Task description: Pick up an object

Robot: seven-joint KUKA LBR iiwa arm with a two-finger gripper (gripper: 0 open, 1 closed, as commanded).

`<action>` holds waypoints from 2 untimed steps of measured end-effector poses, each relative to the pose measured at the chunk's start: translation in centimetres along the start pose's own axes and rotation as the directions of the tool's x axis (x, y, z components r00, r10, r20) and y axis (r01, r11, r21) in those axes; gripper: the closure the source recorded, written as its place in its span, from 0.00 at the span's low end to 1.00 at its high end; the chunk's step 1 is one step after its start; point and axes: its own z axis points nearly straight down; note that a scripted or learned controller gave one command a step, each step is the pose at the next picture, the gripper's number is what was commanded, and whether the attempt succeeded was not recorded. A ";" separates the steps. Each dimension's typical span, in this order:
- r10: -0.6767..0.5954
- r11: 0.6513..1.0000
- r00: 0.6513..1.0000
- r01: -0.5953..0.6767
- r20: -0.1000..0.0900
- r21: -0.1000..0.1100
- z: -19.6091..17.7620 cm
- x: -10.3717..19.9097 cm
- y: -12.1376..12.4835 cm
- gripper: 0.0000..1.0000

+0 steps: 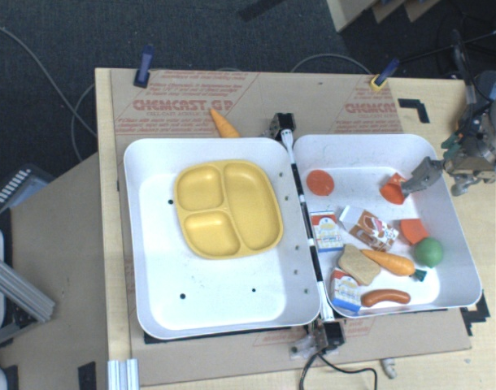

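1. Camera view: two shallow white bins were seen side by side on a brown board, the left bin and the right bin.
2. Red lettering reading "CHEMCAST GP" was printed on the board behind the left bin, and a partly cut-off repeat of the same print was seen behind the right bin.
3. A yellow three-compartment plate was lying in the left bin, turned at a slant.
4. An orange carrot-shaped piece was lying on the board just behind the left bin's rear rim.
5. In the right bin an orange-red round piece was placed near the rear left, with a small white carton bearing red and blue print in front of it; its writing could not be read.
6. A brown-and-white snack packet, a slice of bread, a carrot, a sausage, a red-orange block and a green ball were also seen there.
7. The gripper was reaching in from the right over the rear right of the right bin, its tip touching or overlapping a red-orange object.
8. Whether that object was grasped could not be told.
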 end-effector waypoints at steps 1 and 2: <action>0.001 1.000 1.000 -0.001 0.000 0.003 10.4 -6.5 8.8 0.00; 0.000 1.000 1.000 0.000 0.001 -0.001 19.2 -3.0 8.1 0.00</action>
